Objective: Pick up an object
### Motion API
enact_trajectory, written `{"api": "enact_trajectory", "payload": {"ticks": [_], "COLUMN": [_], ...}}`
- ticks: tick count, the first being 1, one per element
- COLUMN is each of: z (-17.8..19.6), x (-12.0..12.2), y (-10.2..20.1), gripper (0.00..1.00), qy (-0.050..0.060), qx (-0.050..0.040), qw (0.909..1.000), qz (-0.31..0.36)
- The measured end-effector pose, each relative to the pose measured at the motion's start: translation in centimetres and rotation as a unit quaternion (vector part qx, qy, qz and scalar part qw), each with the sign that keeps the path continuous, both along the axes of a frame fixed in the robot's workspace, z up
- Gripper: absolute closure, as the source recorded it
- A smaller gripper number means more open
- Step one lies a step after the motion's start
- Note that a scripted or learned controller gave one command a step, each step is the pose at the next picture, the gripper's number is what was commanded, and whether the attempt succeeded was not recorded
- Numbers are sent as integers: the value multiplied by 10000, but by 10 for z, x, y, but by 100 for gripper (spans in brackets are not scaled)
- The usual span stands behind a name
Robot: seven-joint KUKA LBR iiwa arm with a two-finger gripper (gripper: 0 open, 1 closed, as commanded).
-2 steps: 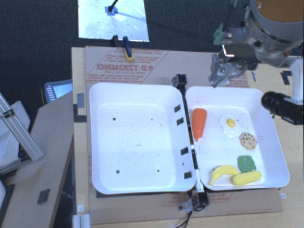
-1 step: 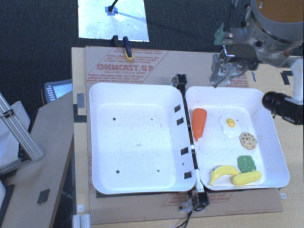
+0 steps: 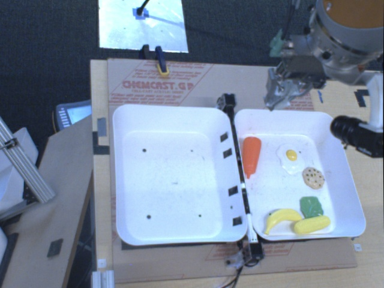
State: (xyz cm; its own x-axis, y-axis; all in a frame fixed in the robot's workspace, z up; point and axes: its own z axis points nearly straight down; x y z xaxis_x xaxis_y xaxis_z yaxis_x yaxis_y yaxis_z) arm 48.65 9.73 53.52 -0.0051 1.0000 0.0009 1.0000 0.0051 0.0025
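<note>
The right bin [image 3: 342, 161] holds several toy foods: an orange carrot [image 3: 251, 155] near its left wall, a fried egg [image 3: 291, 158], a round cookie [image 3: 312, 177], a green piece [image 3: 311, 206], a yellow banana [image 3: 280, 218] and a yellow corn-like piece [image 3: 312, 224]. My gripper [image 3: 277, 96] hangs above the far edge of the right bin, well above the carrot and egg. Nothing shows between its metal fingers.
The left bin [image 3: 174, 173] lies beside the right one, joined by a black clip strip [image 3: 231, 161]. A black camera mount [image 3: 357, 134] juts in at the right. A shiny plate [image 3: 143, 17] lies on the dark floor behind the bench.
</note>
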Motion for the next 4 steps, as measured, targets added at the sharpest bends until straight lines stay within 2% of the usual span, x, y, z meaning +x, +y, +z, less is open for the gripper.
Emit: {"api": "enact_trajectory", "payload": {"ticks": [1,2,4], "z": [0,0,0], "x": [0,0,0], "y": [23,17,34], "gripper": [100,100,100], "qy": [0,3,1], "qx": [4,1,3], "qw": [10000,10000,10000], "qz": [4,-23,-2]}}
